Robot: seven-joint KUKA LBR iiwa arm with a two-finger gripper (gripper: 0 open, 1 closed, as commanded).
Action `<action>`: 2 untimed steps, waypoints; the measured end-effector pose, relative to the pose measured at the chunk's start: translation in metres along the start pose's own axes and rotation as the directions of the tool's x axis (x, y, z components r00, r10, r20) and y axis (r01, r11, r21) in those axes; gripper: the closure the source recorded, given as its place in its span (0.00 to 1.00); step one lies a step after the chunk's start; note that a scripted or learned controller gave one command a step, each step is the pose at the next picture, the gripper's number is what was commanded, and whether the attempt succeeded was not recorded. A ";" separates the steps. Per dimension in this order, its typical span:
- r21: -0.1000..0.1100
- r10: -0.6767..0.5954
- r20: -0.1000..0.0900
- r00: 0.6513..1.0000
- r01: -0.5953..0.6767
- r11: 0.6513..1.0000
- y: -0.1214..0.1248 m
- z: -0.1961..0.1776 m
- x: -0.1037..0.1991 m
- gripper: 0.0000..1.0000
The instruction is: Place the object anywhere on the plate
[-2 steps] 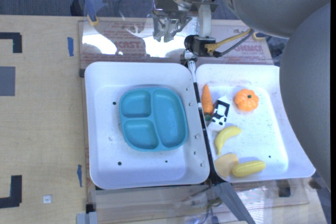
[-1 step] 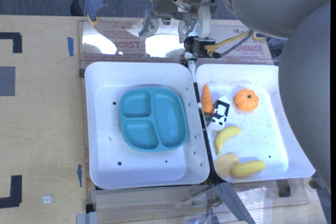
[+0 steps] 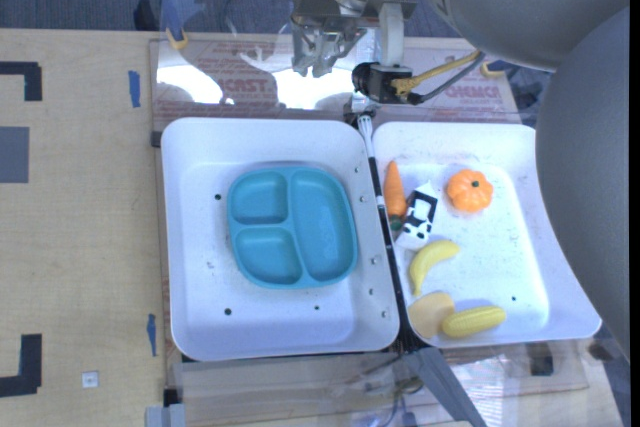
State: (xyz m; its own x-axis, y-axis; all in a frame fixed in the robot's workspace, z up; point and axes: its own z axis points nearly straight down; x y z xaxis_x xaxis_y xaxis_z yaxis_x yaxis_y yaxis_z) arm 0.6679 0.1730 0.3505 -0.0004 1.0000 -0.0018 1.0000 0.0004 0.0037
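Note:
A blue plate [image 3: 293, 226] with three compartments lies in the middle of the left bin [image 3: 190, 215], with nothing on it. The right bin [image 3: 530, 245] holds an orange carrot [image 3: 395, 188], a small orange pumpkin [image 3: 469, 191], a black-and-white block [image 3: 418, 214], a yellow banana [image 3: 432, 258], a second yellow piece [image 3: 472, 320] and a pale round slice [image 3: 429, 310]. My gripper [image 3: 319, 58] hangs high above the back edge of the left bin, far from the plate and the objects. It is open, with nothing between its fingers.
The ridge where the two bins meet [image 3: 378, 215] runs between the plate and the objects. A clear panel with red print [image 3: 250, 80] stands behind the bins. The wooden bench [image 3: 70, 235] stretches to the left.

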 end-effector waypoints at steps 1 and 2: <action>0.007 0.034 0.000 0.999 -0.034 0.999 -0.001 0.000 -0.033 1.00; 0.019 0.242 0.006 0.970 -0.242 0.970 -0.005 0.150 0.054 1.00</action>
State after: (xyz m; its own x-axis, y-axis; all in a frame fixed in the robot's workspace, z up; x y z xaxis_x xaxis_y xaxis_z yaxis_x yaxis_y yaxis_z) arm 0.6631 0.2272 0.2007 0.2416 0.9704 -0.0070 0.9703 -0.2416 -0.0145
